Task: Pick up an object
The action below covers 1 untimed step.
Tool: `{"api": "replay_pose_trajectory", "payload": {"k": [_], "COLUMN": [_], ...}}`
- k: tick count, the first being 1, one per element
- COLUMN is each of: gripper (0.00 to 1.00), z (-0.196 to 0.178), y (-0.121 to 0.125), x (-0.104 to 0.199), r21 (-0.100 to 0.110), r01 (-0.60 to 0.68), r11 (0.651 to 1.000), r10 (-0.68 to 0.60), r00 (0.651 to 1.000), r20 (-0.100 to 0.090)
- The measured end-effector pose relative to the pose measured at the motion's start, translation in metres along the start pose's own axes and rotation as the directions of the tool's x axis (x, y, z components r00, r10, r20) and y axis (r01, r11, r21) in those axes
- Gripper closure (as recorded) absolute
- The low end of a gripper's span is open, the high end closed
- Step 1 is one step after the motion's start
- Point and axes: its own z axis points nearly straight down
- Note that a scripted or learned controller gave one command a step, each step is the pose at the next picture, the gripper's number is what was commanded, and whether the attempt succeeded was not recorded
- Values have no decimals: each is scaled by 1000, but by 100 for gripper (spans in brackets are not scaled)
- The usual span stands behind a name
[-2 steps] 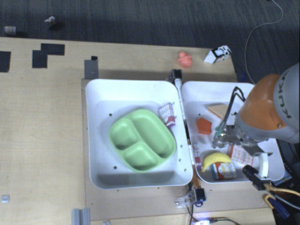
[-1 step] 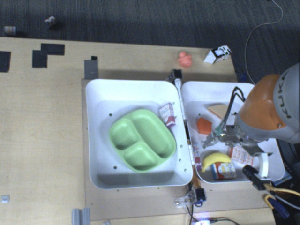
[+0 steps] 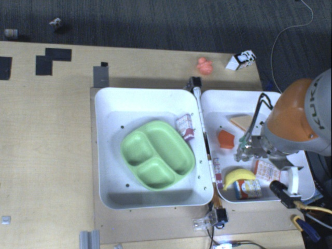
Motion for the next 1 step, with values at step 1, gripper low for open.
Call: {"api": "replay_pose_trajectory", "payload": {"k": [1], "gripper": [0], "z": [0], "y": [0], "x": [0], "r21": [0], "r01": [0], "r11": [1000], "r10": [0], "r00": [1000], "r20": [0]}}
